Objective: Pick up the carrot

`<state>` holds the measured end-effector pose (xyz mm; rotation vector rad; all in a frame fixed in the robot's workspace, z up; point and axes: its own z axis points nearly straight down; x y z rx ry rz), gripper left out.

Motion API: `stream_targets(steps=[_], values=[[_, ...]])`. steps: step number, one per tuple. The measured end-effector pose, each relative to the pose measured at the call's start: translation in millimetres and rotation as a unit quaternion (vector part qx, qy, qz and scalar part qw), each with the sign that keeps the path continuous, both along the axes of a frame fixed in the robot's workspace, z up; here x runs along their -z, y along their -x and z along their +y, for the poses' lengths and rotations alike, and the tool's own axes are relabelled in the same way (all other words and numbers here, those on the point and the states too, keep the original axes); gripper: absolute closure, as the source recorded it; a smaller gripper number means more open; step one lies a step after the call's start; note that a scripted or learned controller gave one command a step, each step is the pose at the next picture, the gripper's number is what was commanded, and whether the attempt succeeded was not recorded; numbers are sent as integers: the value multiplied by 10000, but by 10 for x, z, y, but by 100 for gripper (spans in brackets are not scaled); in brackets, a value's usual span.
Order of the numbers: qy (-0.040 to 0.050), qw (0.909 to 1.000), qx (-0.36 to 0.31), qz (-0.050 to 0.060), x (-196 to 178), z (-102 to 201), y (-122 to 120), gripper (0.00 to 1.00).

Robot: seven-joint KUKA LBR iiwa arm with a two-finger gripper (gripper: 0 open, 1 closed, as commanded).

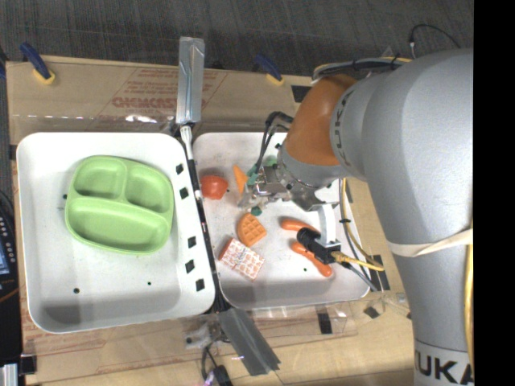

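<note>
— Step?
— Approach, seemingly. Hovering with gripper right of the tomato, past the carrot just beside that tomato (open or closed: cannot tell).
— Next?
— Shift tomato-ward, lower, clamp the carrot.

Robot lab, plainly: a big grey industrial arm leans over a bench. A cardboard sheet is pinned at its far edge by blue clamps, two white bins sit side by side, and grey carpet runs beyond.
</note>
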<state>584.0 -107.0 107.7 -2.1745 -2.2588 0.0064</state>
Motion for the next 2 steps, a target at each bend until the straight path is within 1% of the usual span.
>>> stream_targets(steps=[1, 2], values=[[-4, 9999, -152, -7, -338, -175, 230, 100], [14, 9741, 2262, -16, -1072, 364, 347, 100]])
